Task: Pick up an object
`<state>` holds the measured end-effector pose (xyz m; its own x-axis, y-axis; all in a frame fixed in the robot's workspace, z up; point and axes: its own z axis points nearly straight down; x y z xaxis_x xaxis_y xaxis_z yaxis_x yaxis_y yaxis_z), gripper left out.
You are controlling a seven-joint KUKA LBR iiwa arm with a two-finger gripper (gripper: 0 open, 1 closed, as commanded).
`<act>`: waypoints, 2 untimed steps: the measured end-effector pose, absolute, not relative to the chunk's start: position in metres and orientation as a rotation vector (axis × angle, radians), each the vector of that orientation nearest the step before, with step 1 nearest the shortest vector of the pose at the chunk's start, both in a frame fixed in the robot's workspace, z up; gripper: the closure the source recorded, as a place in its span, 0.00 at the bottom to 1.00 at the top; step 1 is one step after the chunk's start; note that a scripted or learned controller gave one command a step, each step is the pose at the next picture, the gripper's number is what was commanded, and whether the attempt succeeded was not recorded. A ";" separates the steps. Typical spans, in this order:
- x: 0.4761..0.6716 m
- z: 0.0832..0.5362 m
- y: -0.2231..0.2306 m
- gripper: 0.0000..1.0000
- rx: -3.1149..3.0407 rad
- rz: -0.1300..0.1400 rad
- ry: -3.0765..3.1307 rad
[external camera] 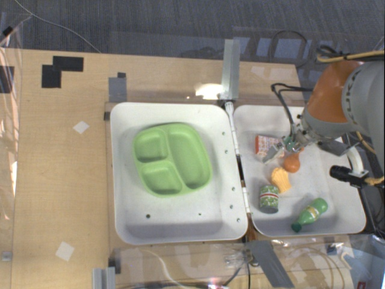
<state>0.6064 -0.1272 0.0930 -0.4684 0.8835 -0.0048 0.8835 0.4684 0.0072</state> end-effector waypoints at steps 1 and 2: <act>0.623 0.088 -0.103 0.00 1.822 0.008 2.549; 0.626 0.102 -0.103 1.00 1.806 0.011 2.548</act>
